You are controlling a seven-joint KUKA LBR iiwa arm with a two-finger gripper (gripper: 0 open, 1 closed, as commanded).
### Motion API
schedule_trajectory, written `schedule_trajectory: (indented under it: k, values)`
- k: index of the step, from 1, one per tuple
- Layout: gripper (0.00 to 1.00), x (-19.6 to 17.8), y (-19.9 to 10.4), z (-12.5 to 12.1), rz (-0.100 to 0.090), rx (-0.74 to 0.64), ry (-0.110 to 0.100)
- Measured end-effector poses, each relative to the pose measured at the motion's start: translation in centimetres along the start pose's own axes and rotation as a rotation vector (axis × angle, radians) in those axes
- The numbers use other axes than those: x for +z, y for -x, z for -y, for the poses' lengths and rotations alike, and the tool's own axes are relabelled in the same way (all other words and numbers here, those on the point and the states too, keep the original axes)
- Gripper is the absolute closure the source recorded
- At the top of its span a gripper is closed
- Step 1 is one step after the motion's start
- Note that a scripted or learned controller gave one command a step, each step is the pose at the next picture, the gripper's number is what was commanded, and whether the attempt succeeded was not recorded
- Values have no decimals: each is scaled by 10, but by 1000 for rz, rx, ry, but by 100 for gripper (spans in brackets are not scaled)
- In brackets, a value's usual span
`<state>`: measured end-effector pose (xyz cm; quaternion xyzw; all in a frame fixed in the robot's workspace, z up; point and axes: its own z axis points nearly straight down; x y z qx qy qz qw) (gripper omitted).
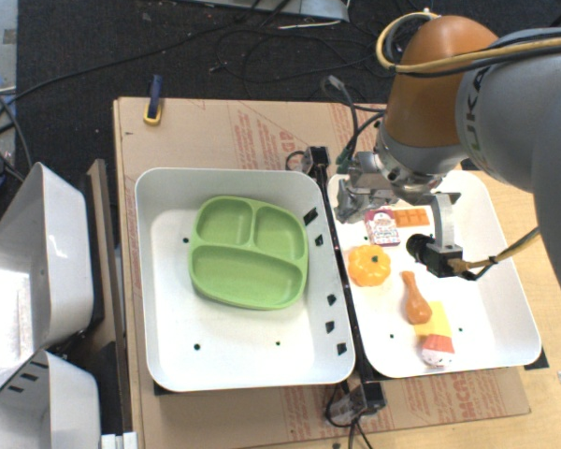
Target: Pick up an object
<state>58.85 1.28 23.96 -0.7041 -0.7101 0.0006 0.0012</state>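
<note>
My gripper (359, 197) hangs over the far left part of the right bin (505, 279), under the arm's orange band. Just below it stands a small pink and white carton (381, 228), with a flat orange piece (410, 218) at its right side. Nearer the front lie a yellow-orange toy pumpkin (369, 266), an orange drumstick (414, 297) and a yellow block with a pink and white end (435, 337). Nothing is visibly held by the gripper. The arm hides the far part of this bin.
The left bin (168, 335) holds a green divided plate (251, 253). A black divider (333, 251) runs between the two bins. White containers (33, 260) stand off the bench at the left. A yellow and blue tool (153, 101) lies on the cardboard at the back.
</note>
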Motion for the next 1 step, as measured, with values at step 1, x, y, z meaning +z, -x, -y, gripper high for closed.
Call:
schedule_trajectory:
  k: [1]
  values:
    - [100,14,-50,16,0,0,-4]
